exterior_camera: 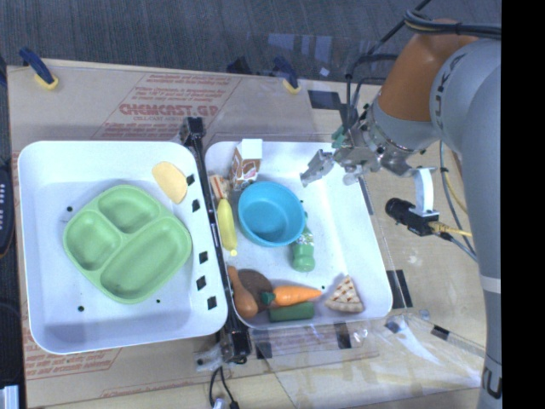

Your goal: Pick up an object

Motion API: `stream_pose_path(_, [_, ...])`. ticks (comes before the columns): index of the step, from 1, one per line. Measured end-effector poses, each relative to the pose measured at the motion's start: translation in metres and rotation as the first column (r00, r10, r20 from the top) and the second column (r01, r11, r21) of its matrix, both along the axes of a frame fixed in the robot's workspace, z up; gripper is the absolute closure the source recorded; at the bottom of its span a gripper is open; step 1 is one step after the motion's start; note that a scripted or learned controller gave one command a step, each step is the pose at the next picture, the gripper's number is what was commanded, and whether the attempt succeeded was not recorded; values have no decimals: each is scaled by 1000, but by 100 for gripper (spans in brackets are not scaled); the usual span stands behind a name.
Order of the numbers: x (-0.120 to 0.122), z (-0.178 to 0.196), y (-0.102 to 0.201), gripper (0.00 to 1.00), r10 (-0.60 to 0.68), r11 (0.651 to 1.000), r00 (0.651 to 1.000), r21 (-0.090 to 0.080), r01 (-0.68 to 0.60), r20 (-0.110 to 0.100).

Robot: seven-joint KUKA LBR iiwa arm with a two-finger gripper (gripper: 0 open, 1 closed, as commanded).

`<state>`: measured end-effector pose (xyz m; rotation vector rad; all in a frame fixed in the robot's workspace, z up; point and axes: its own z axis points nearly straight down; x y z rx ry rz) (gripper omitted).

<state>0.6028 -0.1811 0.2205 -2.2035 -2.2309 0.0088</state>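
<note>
Brown cardboard with red print covers the worktop [162,100], and two white bins sit on it side by side. One blue clamp [38,68] grips the worktop's far left corner. In the left bin [34,228] lie one green tray [128,241] with three compartments and one yellow piece [169,181] at the bin's far right corner, just beside the tray.

Crowded in the right bin [362,245]: one blue bowl [271,213] near the middle, one banana [226,226] along the left wall, one small carton [248,162] at the far left corner, one green bottle [303,252] touching the bowl's near edge, one carrot [295,295], one green block [290,313] under it, one brown lump [253,282], one orange-brown piece [241,295] at the near left corner and one waffle wedge [344,295] by the near right corner.

One grey arm with an orange band [417,66] reaches in from the right, wrist bent down toward the left. Its gripper [334,167] hangs over the right bin's far edge, beside the bowl, fingers slightly parted and holding nothing
</note>
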Motion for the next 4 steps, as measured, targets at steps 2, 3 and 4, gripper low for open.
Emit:
stream_pose_path(2, [-36,-117,-24,100,136,991,991,2,-136,2])
stream_pose_path(3, [10,-126,4,100,22,1000,1000,-2,-22,1])
stream_pose_path(4, [36,-127,9,100,-155,988,988,-14,155,-22])
